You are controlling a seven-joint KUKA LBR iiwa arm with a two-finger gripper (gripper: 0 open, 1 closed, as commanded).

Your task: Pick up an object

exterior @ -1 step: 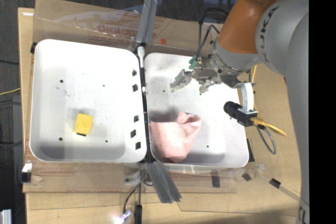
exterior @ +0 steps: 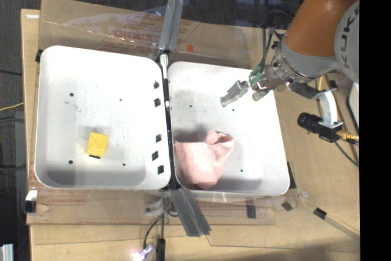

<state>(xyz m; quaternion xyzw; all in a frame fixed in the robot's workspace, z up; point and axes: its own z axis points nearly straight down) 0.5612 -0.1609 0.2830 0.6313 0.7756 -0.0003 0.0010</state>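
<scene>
Overhead, the grey arm [exterior: 317,21] reached in from the right and hung over the upper part of the right bin [exterior: 269,131], while the left bin [exterior: 55,70] held a small yellow block [exterior: 97,144] near its front left, well apart from the arm. Nearer at hand, a crumpled pink cloth [exterior: 203,158] lay against the front left of the right bin, so the cleaner try was probably to carry the tool toward the front, centre it over the cloth's raised fold and descend straight. Whether the gripper [exterior: 234,94] stood wide or narrow I cannot tell; nothing appeared to be held by it.

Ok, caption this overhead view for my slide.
Gripper above the right bin, pink cloth below, yellow block left.
</scene>
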